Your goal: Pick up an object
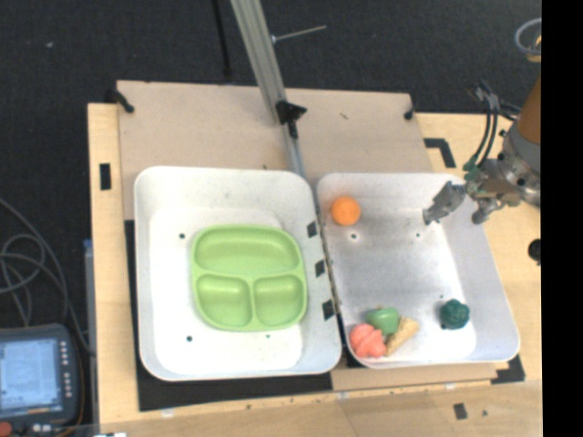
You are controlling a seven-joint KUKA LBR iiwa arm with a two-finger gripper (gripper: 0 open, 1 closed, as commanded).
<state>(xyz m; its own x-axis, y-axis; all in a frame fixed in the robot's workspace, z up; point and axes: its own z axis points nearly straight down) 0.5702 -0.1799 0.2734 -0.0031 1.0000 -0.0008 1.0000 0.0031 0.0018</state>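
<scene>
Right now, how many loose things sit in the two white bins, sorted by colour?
Orange: 1, the orange ball
Green: 3, the divided green tray, the small green piece, the dark green lump
Pink: 1, the pink piece
Tan: 1, the tan piece
Total: 6

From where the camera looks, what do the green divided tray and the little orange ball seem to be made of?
The green tray looks like moulded plastic: uniform colour, rounded compartment edges and a soft sheen. The orange ball also looks like plastic or perhaps foam, evenly coloured and matte; too small to tell which.
</scene>
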